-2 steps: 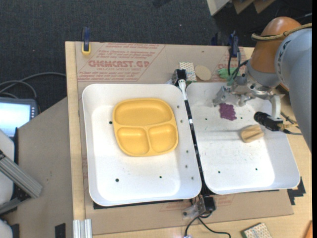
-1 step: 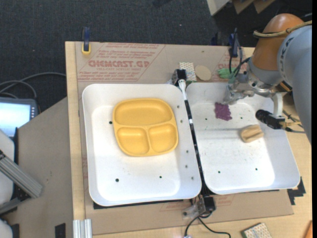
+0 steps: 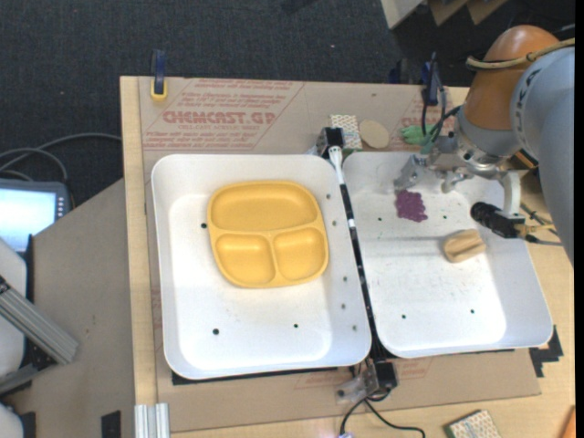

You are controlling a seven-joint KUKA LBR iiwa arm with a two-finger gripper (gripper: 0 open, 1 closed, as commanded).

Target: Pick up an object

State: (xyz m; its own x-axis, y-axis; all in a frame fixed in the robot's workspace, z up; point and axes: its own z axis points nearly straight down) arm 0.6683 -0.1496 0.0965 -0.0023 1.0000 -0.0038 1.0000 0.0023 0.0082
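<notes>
Purple lumpy piece [image 3: 411, 205], maybe a toy grape bunch, lies in the right bin [image 3: 456, 336], in its far half and left of its middle. It is a short, compact shape. Its slightly longer axis runs on a diagonal, from the right bin's far-left corner toward its near-right side. No clear front or tip to point with.

Tan wooden block [image 3: 463, 245] also lies flat in the right bin, about mid-depth, toward its right side and apart from the purple piece. Its long axis runs nearly across the right bin, with the right end tipped a bit toward the far rim.

Hand [image 3: 429, 179] hangs over the right bin's far end, just beyond the purple piece. Cannot tell whether it is spread or pressed together. Nothing is seen held in it.

Yellow three-section plate [image 3: 267, 233] sits in the left bin [image 3: 182, 245], which butts against the right bin's left rim. Small green thing [image 3: 415, 136] and round tan disc [image 3: 374, 134] lie past the right bin's far rim.
</notes>
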